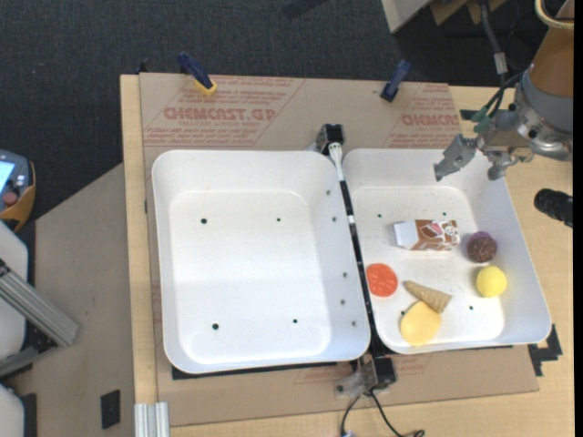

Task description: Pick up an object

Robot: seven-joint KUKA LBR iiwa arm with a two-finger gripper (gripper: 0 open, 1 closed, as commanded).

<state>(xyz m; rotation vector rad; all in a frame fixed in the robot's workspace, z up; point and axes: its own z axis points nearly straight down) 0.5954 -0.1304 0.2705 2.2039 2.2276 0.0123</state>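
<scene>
- White plastic, two shallow bins side by side on the bench [100, 244]: left bin [173, 244], right bin [510, 217], touching along their inner edges.
- On a cardboard sheet [273, 107] with red print, held at the far edge by a blue-and-yellow clamp [197, 73] and a blue clamp [395, 79].
- Grey arm with an orange band [554, 62], reaching in from the right, near the far right corner of the right bin.
- End effector [475, 159] above the far edge of the right bin, two fingers [453, 160] spread apart, released, nothing between them.
- All loose objects in the right bin, near half:
- Brown-and-white packet [426, 235] lying flat, nearest the end effector yet well apart from it.
- Dark purple ball [480, 245] just right of the packet.
- Yellow ball [491, 281] near the purple one, closer to the camera.
- Red-orange disc [382, 279] beside the inner wall.
- Tan cone [428, 295] lying on its side between disc and yellow ball, its wide end touching a pale yellow rounded piece [419, 324] by the near rim.
- Black clips [330, 137] at the far end of the seam between the bins and at the near end [381, 371].
</scene>
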